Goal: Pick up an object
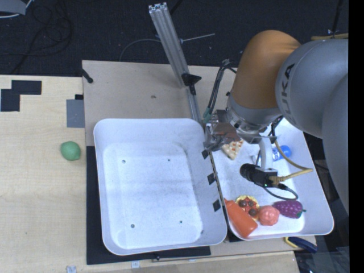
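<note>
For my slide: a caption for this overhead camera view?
KUKA arm's gripper lowered over right bin near waffle piece; green ball outside.

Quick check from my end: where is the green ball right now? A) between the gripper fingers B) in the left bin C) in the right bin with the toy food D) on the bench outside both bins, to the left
D. The green ball sits on the wooden bench, apart from the left bin, beyond its left rim.

Pale wooden bench [34,209]; dark floor [85,21] strewn with cables [142,44].
</note>
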You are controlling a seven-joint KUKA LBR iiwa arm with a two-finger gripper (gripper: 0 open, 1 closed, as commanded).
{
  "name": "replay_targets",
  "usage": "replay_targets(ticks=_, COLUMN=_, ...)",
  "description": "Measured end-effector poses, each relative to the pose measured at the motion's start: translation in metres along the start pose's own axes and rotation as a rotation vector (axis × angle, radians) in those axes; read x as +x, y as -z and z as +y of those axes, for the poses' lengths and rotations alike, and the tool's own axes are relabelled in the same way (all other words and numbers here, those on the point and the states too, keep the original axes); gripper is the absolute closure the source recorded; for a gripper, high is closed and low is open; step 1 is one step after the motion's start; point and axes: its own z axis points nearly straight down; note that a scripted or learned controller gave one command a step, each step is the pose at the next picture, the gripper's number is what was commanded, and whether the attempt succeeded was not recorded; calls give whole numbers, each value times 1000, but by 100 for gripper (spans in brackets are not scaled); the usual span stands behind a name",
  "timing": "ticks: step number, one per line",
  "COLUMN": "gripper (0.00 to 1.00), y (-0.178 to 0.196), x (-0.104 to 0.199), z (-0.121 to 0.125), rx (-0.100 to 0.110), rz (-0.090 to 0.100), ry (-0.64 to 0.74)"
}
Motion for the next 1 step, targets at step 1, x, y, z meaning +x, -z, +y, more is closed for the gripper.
replay_targets(ticks=1, gripper=100, y=6, x=47, z=10, rx=-1, rz=-1, ry=-1)
